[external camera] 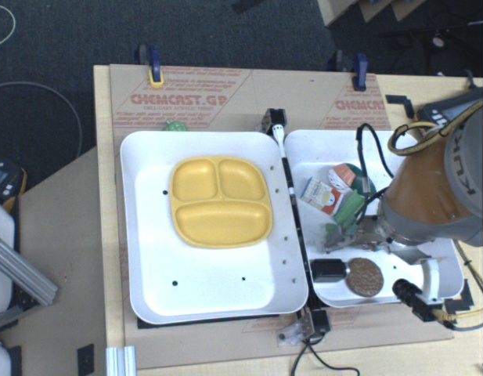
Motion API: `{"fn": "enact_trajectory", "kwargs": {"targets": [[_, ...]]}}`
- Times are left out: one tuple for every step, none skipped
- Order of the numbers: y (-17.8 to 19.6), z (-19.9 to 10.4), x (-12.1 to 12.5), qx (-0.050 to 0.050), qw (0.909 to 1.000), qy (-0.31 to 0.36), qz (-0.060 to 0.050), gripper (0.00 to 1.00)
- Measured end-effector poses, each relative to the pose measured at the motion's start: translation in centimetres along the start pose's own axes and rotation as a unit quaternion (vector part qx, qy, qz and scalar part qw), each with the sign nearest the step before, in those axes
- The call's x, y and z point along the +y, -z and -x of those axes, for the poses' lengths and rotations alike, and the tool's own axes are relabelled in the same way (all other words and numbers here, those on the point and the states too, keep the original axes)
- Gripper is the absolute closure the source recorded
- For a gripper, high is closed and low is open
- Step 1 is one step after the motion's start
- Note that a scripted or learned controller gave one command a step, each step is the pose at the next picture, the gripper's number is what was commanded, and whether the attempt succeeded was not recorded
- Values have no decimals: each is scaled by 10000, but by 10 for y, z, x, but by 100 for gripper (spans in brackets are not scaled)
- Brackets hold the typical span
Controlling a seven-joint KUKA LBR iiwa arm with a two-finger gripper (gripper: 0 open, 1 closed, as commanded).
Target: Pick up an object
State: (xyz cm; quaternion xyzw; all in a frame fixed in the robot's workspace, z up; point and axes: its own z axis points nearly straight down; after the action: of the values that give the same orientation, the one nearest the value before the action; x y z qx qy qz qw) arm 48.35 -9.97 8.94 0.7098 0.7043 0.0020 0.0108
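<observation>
While the grey arm's fingers (352, 227) sit low in the right white plastic bin (452, 276), can't tell if they're apart or closed, or gripping anything; green crumpled packet (351, 207) right at them, white-orange carton (326, 193) just beside, round brown disc (365, 276) nearer the front. Yellow divided plastic tray (221, 200) untouched in left bin (202, 288). Judging by this, pick not yet done, lift remains

We see two white bins (147, 233) of smooth, slightly glossy plastic, and a yellow divided plate (221, 202) of matt plastic. The worktop (225, 92) looks like brown printed cardboard over pale wood. A small carton (323, 193) looks like printed paper. A brown disc (365, 276) appears rough and speckled.
</observation>
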Motion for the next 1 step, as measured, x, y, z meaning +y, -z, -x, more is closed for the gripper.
{"fn": "enact_trajectory", "kwargs": {"targets": [[6, -7, -4, 53, 10000, 31, -69, 100]]}}
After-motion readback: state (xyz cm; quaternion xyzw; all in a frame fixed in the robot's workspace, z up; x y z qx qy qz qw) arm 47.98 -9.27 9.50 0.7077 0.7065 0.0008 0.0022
